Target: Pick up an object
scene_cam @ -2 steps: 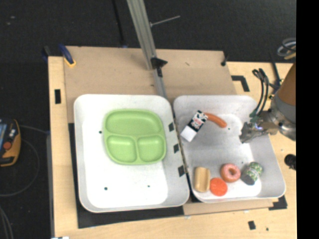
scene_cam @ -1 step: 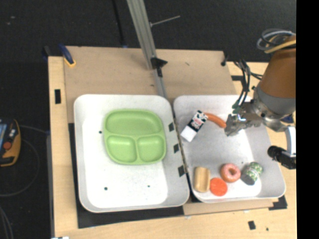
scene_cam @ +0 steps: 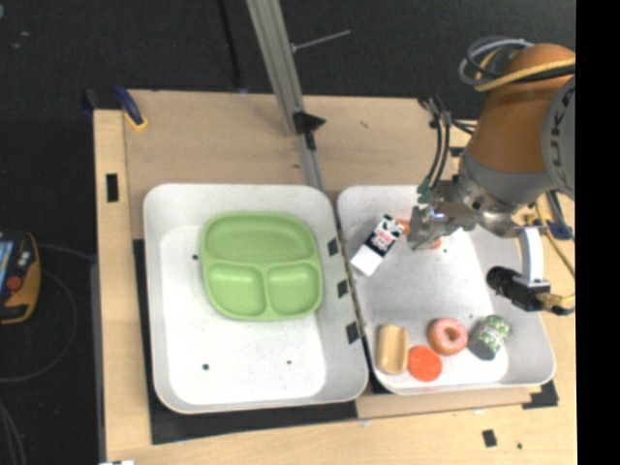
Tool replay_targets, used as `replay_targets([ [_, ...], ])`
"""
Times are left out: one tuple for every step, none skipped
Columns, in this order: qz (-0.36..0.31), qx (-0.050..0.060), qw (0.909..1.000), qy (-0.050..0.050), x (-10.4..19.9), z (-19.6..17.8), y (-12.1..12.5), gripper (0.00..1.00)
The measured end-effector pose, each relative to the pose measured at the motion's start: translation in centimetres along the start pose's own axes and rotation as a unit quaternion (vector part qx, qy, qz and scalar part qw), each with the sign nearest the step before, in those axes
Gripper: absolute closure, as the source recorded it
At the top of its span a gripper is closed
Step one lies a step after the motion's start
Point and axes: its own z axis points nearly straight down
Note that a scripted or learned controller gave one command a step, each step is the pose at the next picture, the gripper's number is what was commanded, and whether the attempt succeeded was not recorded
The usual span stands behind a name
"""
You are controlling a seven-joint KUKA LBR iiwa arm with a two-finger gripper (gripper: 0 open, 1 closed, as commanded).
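Since the hand (scene_cam: pixel 426 229) hangs low over the far part of the right bin (scene_cam: pixel 455 279), just right of the small white-and-black box (scene_cam: pixel 378 245) lying tilted by that bin's left wall, that box looks the likeliest target. Whether the hand is parted or together I cannot tell. A clean take would likely mean shifting left to centre over the box and turning to match its slant. The tan cylinder (scene_cam: pixel 391 348), red ball (scene_cam: pixel 424 363), pink donut (scene_cam: pixel 448 335) and green-white piece (scene_cam: pixel 490 337) sit along the near edge, well apart. The green divided plate (scene_cam: pixel 262 264) lies in the left bin (scene_cam: pixel 174 356).
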Motion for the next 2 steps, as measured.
replay_targets([
  [0.001,0.000,1.0000,0.000,4.9,0.7,1.2,1.00],
  [0.001,0.000,1.0000,0.000,10.1,1.7,3.7,1.00],
])
